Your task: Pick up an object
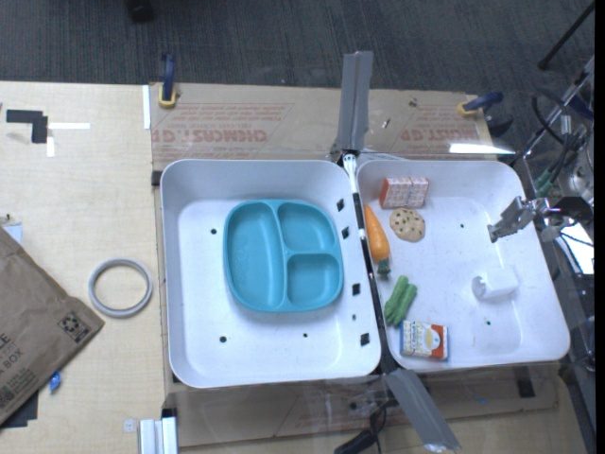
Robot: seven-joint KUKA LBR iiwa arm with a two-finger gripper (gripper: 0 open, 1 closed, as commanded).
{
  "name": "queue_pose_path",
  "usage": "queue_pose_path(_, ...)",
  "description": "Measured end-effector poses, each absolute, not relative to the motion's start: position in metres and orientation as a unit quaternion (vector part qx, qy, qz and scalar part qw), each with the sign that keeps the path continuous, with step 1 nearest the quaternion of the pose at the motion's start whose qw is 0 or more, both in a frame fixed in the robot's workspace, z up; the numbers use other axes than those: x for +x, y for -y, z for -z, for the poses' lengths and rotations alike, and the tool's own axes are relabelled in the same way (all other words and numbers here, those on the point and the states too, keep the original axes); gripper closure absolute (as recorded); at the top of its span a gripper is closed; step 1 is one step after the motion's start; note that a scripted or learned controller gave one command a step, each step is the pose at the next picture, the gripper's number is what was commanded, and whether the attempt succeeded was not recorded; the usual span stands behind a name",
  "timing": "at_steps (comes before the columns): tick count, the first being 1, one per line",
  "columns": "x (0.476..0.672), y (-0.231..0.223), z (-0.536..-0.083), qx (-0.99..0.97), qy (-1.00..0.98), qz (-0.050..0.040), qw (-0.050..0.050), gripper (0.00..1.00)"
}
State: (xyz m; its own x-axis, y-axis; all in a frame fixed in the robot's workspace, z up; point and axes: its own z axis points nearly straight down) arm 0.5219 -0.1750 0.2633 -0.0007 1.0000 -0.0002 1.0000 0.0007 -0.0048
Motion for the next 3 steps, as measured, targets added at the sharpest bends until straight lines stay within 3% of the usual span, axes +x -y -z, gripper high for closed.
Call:
queue_pose_path(1, 0.522, 0.114, -0.093, -0.652, 0.758, 0.0008, -0.001, 0.0)
queue_pose_path(2, 0.525, 0.061, -0.19, -0.573, 0.82, -0.0007, 0.001, 0.0)
queue_pose_path(3, 0.53, 0.089, -0.19, -0.547, 0.837, -0.0008, 0.001, 0.0)
